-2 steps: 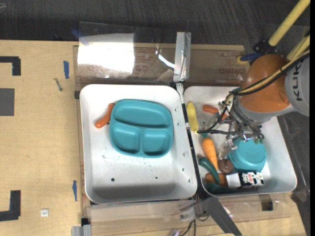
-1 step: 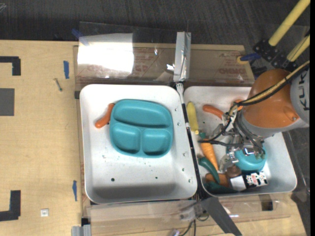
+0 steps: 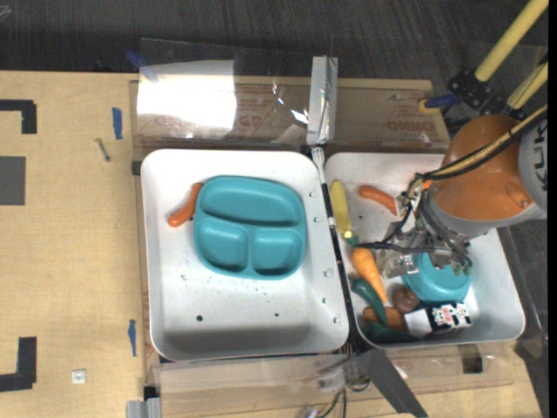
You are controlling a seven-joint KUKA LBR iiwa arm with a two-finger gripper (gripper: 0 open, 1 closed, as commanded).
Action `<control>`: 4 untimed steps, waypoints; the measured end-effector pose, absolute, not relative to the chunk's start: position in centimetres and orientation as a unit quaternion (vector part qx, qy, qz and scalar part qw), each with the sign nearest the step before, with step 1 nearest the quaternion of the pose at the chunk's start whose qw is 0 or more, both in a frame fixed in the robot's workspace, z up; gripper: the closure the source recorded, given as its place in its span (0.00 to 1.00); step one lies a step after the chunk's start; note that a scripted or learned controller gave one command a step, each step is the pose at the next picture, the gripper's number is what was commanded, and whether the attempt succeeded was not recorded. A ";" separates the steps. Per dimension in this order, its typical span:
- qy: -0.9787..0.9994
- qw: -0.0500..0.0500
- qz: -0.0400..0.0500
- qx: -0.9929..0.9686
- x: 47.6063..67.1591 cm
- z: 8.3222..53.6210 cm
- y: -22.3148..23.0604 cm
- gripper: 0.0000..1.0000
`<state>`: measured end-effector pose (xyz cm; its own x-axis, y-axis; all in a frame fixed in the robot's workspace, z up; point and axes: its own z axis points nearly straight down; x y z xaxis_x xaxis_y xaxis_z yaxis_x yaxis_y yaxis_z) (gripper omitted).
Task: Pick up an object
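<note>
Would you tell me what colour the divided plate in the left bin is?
Teal; the divided plate shows plainly in the camera view.

2 white bins [image 3: 165,320], side by side. 1 teal divided plate [image 3: 251,225]. 2 orange sausages: 1 left bin [image 3: 182,211], 1 right bin [image 3: 378,197]. 1 carrot [image 3: 370,273], 1 yellow stick-shaped item [image 3: 339,209], 1 teal cup-like obj [image 3: 437,281], 1 b/w block [image 3: 449,317].

A pale wooden desk [image 3: 61,259] fills the left side, marked with black tape corners [image 3: 22,116] and short blue tape strips [image 3: 117,122]. Far beyond it lies dark grey floor [image 3: 261,7]. Behind the bins a brown cardboard panel [image 3: 383,116] stands under a clear plastic sheet [image 3: 187,98], which catches a bright glare of light. A strip of silver tape [image 3: 321,98] runs down the middle. More dark floor shows at the right.
</note>
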<state>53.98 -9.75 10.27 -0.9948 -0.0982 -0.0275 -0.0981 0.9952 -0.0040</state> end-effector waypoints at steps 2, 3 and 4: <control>0.991 0.004 0.000 0.132 58.8 25.8 -8.0 0.00; 0.990 -0.002 0.000 0.140 52.9 14.3 -9.2 0.00; 0.969 0.005 0.001 0.248 51.3 8.9 -9.3 0.00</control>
<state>51.30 -9.34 8.90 -0.8774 0.4797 -0.0089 0.4796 0.8774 0.0048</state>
